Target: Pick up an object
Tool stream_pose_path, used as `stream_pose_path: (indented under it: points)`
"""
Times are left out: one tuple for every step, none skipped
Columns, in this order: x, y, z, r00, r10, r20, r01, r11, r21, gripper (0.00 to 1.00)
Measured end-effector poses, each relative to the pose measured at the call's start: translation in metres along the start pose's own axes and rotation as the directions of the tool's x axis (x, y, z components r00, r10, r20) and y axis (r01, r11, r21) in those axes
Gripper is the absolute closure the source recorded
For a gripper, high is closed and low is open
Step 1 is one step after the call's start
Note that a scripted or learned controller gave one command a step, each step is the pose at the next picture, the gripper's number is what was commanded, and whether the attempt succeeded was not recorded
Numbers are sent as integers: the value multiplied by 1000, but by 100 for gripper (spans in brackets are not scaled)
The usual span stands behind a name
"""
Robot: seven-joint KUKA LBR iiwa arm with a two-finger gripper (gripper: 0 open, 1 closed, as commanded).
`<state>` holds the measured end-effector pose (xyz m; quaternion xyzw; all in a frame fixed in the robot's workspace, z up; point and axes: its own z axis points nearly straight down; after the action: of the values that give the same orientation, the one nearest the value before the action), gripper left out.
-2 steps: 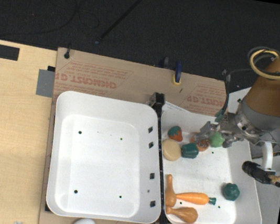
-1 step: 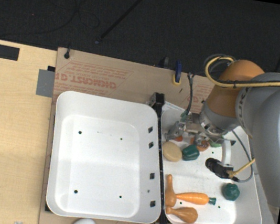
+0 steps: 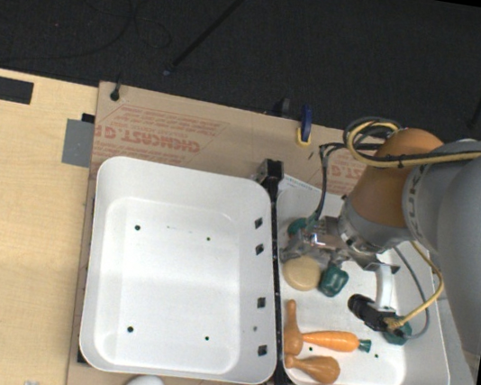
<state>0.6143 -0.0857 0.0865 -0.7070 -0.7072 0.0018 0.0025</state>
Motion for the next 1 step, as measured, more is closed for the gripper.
stream_pose_path:
  points:
    - [-2,30,-3,1000,-1,1,1,1000,-6,0]
